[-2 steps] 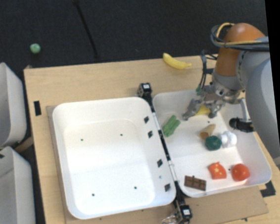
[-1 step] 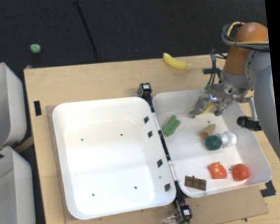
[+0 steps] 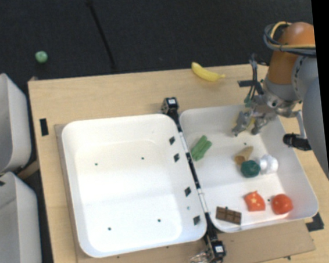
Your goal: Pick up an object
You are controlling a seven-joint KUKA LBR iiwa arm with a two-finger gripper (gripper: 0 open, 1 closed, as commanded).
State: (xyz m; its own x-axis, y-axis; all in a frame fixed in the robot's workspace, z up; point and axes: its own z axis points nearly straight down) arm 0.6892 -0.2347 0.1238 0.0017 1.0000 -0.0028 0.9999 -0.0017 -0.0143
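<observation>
The right bin [image 3: 221,116] holds several small objects: a green block [image 3: 201,148] near its left wall, a tan piece [image 3: 244,154], a dark green ball [image 3: 250,168] touching a silvery ball [image 3: 267,163], an orange-red block [image 3: 254,201], a red ball [image 3: 282,204] and a brown chocolate bar [image 3: 227,215] at the front. My gripper [image 3: 248,123] hangs over the bin's far right part, its fingers spread with nothing between them. It is behind and above the tan piece, apart from it.
The left bin [image 3: 71,138] sits beside the right one, with black clips along the shared wall. A yellow banana [image 3: 207,73] lies on the wooden bench behind the right bin. A small green ball [image 3: 41,56] rests on the dark floor far left.
</observation>
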